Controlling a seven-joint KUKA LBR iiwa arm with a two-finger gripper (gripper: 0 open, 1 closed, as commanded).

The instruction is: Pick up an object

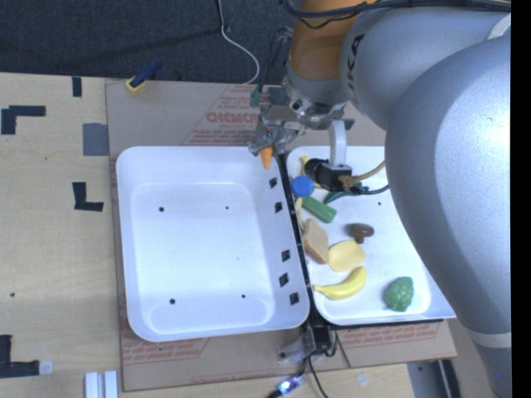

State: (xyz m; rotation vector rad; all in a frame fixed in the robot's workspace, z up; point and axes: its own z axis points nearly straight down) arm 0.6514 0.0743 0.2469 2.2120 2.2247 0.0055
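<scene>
My gripper hangs over the far end of the divider between the two bins. It is shut on a small orange carrot-like piece, which pokes down from between its fingers, above the far right corner of the left bin. The right bin holds a blue ball, a green cylinder, a brown piece, a tan wedge, a pale yellow lump, a banana and a green broccoli-like piece.
The big grey arm covers the right bin's far right side. A blue-and-yellow item lies on the bench beyond the left bin. Both bins sit on a cardboard sheet.
</scene>
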